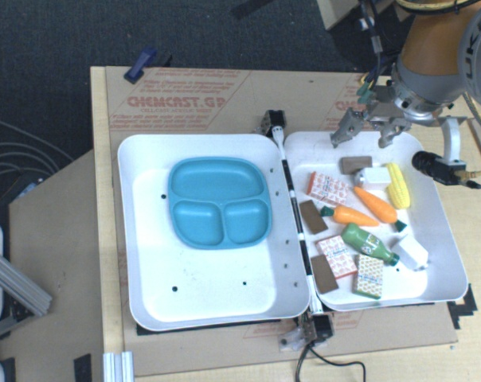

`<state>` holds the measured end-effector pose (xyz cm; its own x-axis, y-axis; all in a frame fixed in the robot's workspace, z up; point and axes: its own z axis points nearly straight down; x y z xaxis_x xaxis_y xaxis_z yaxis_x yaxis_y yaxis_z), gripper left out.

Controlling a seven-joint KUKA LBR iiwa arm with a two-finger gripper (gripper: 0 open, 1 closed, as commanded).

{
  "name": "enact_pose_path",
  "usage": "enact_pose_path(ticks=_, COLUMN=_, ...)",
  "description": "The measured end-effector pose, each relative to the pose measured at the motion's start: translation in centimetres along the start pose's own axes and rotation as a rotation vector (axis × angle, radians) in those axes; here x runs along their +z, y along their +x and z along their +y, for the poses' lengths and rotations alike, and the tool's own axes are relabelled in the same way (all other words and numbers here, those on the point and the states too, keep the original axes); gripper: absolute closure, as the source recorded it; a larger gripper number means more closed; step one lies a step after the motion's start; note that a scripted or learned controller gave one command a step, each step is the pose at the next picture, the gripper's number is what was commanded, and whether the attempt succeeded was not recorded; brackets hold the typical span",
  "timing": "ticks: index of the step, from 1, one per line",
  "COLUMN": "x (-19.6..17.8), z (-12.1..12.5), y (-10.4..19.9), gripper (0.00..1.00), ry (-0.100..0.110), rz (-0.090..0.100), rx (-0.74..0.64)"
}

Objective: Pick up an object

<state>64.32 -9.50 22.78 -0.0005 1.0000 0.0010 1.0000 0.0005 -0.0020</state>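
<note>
My end effector (366, 130) hangs over the far edge of the right bin (447, 281), its two fingers spread wide apart with nothing between them. One fingertip (337, 139) points down toward the bin's far left corner, the other sits above the far rim. All the pickable things lie nearer the camera than my fingers, inside that right bin. Closest to me is a small brown block (356, 165), just below the gap between the fingers, apart from them. Just beside it sits a white piece (374, 177), and to the right of that the yellow corn cob (398, 185), lying lengthwise. A red-and-white packet (328, 189) lies left of those, near the bin's inner wall. The orange carrot (365, 205) runs at a slant across the middle, the green bottle (369, 243) below it, also tilted. Further toward the camera are a patterned carton (369, 277), a second packet (337, 255) and a white bottle (412, 253) at the right. Flat brown pieces (310, 216) lie along the left wall. The left bin (137, 213) carries a blue divided tray (219, 201), well apart from my fingers. Both bins rest on the surface (185, 102).
</note>
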Motion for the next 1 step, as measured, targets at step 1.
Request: enact_pose_path(ticks=1, x=14.07, z=2.46, y=-3.69, gripper=0.0, ry=-0.006, rz=-0.003, rx=0.001)
